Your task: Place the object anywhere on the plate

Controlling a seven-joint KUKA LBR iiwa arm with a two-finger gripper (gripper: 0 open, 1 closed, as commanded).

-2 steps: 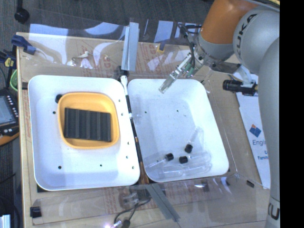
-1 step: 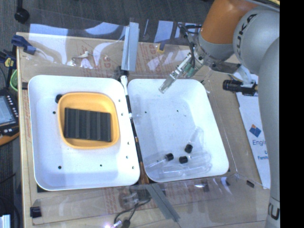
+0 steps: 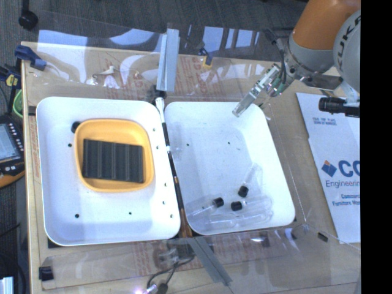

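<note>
A yellow plate (image 3: 139, 133) sits in the left white bin (image 3: 52, 182). A dark grey ridged rectangular object (image 3: 114, 161) lies flat in the middle of the plate. My gripper (image 3: 240, 108) hangs over the far right corner of the right bin (image 3: 208, 139), well away from the plate, tilted down to the left. Nothing shows in its grasp.
Several clear plastic tubes with black caps (image 3: 236, 204) lie in the near part of the right bin. A metal bar (image 3: 166, 60) stands behind the gap between the bins. A printed sheet (image 3: 334, 164) lies right of the bins.
</note>
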